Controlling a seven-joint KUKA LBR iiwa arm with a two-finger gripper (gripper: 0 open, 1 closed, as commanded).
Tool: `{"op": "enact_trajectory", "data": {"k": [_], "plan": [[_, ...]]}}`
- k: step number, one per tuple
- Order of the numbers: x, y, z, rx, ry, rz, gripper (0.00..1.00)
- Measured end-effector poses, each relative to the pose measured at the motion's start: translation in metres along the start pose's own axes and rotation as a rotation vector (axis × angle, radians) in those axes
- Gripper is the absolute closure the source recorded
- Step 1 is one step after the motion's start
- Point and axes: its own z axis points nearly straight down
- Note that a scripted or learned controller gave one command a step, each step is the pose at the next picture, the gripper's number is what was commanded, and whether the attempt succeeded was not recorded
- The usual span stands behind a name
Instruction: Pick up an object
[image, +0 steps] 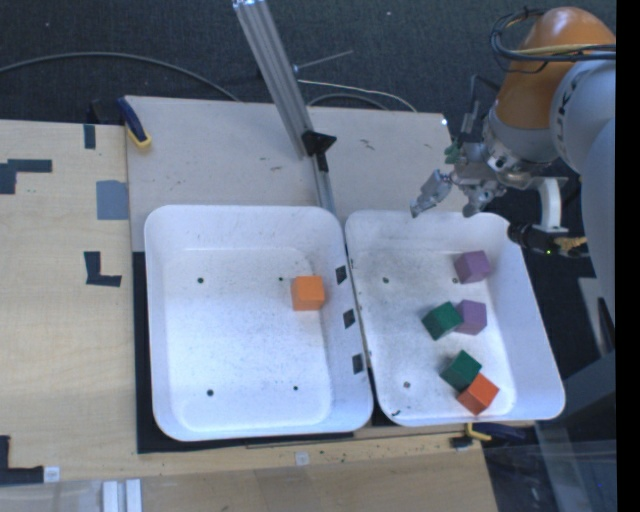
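Observation:
An orange cube (308, 292) lies alone in the left bin (180, 300). The right bin (400, 270) holds two purple cubes (472, 266) (472, 316), two green cubes (441, 321) (462, 369) and an orange cube (479, 393) at the near right. My gripper (447, 200) hangs over the far rim of the right bin, above and behind the upper purple cube. Its fingers stand apart and open with nothing between them.
A slanted metal post (285, 90) rises behind the gap between the bins. A blue and yellow clamp (133, 123) sits at the bench's far left corner. Cables run across the dark floor behind the bench.

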Motion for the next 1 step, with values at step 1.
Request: {"op": "enact_trajectory", "data": {"k": [1], "plan": [[0.0414, -0.0545, 0.0972, 0.011, 0.004, 0.000, 0.00]]}}
